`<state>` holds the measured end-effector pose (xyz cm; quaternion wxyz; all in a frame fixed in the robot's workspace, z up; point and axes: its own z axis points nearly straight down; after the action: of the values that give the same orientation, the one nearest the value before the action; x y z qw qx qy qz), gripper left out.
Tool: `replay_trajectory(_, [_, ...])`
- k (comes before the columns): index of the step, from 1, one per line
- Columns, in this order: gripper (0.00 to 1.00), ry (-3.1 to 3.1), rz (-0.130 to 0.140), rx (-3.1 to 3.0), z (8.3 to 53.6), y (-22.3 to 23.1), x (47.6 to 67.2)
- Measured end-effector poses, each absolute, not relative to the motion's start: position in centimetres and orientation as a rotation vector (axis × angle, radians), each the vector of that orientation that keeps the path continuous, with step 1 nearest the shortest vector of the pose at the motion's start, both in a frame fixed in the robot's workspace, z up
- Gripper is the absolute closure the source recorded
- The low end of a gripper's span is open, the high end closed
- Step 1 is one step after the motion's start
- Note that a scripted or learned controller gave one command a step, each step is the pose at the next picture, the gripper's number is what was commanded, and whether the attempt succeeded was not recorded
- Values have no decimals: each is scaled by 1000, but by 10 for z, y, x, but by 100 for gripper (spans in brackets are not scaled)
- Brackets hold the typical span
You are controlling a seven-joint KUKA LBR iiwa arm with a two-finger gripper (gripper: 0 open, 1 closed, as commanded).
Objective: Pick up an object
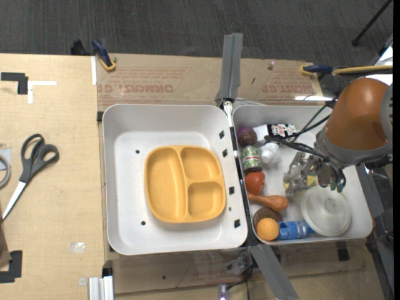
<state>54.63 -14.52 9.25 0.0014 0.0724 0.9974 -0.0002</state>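
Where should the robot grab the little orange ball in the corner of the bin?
Probably straight from above, fingers closing across the middle of the orange ball. It is round, so the widest part grips best. The bin wall sits close on one side and the blue bottle touches the other, so squeeze along the free direction.

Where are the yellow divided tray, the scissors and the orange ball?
yellow divided tray (164, 183): camera view, floor of its large compartment.
scissors (35, 157): camera view, black handle loops.
orange ball (267, 230): camera view, middle of its top surface.
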Motion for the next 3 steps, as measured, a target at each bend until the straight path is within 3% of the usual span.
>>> replay_trajectory(1, [100, 3080, -1, 579, 95, -168, 592])
replay_trajectory(2, [100, 3131, -4, -72, 144, -222, 626])
replay_trajectory(3, [0, 3131, -4, -72, 144, -221, 626])
